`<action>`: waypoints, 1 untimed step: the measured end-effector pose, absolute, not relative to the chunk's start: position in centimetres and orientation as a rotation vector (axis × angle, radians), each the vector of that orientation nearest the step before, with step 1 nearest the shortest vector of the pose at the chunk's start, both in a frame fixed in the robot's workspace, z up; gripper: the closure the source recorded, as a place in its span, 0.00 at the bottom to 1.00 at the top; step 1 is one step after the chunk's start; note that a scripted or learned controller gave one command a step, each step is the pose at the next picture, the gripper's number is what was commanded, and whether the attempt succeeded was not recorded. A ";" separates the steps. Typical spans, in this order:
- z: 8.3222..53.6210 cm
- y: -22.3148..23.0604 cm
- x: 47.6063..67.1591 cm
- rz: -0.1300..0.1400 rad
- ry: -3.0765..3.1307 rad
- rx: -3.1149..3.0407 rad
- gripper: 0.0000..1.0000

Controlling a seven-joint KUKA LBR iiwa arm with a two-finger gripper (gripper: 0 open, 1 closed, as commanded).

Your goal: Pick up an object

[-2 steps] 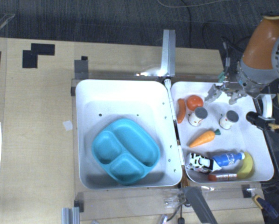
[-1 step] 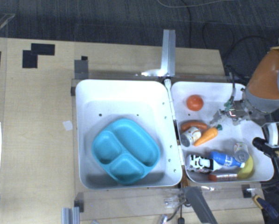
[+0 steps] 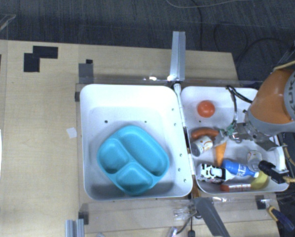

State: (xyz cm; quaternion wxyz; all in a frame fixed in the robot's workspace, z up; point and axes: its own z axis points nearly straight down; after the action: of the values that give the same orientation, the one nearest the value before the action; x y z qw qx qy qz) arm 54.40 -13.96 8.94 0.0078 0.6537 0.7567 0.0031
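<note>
The right bin point(image 3: 189, 98) holds several small objects. A red-orange ball point(image 3: 205, 108) lies at its far side. Below it are a hot dog point(image 3: 204, 132), a small can point(image 3: 203, 144) and an orange carrot point(image 3: 220, 152). A blue bottle point(image 3: 239, 169), a black-and-white toy point(image 3: 210, 172), a red pen point(image 3: 236, 186) and a yellow piece point(image 3: 259, 181) line the near edge. My gripper point(image 3: 235, 133) hangs low in the bin's middle, just right of the hot dog and above the carrot. The arm's grey wrist and orange band point(image 3: 272, 101) cover the bin's right part.
The left bin point(image 3: 91, 107) carries a blue divided plate point(image 3: 132, 158) in its near half. A metal post point(image 3: 178, 56) stands behind the wall between the bins. Cables run across the dark floor at the back and beside the arm.
</note>
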 end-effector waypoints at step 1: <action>9.8 -13.6 54.6 0.015 2.374 2.042 1.00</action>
State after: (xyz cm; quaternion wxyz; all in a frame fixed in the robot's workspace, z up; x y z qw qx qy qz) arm 54.57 -13.62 9.75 0.0048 0.6521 0.7581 0.0046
